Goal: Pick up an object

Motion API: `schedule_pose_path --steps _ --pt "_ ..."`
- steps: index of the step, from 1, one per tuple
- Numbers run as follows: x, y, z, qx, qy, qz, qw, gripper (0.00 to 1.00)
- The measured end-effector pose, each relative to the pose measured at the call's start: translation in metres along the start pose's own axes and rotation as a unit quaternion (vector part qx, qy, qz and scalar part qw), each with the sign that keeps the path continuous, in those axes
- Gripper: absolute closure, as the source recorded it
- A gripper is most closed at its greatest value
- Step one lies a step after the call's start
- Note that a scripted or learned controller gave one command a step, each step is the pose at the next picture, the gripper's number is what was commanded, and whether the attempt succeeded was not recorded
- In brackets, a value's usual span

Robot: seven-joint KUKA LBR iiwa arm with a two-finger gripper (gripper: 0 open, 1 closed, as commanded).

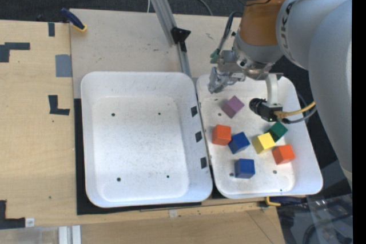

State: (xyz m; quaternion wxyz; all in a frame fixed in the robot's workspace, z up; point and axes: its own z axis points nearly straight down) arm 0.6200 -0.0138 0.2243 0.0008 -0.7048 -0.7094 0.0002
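Note:
The right bin point(303, 177) holds several small blocks: a purple one point(232, 106), an orange one point(222, 134), two blue ones point(239, 142) point(244, 168), a yellow one point(265, 142), a green one point(278, 131) and a red-orange one point(283, 154). My gripper point(217, 85) hangs over the bin's far left corner, just up and left of the purple block. Nothing shows between its fingers, and they look close together.
The left bin point(137, 134) lies beside the right one. A slanted metal post point(163, 6) rises behind the bins, near the gripper. A blue and yellow clamp point(73, 19) sits at the bench's far left edge.

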Motion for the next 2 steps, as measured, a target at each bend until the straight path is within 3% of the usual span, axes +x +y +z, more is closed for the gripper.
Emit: schedule_pose_path --steps 1,2 --pt "0.046 0.005 0.006 0.0 -0.001 0.002 1.0 1.0" --pt "0.103 0.011 -0.011 -0.001 0.001 0.0 1.0 1.0"
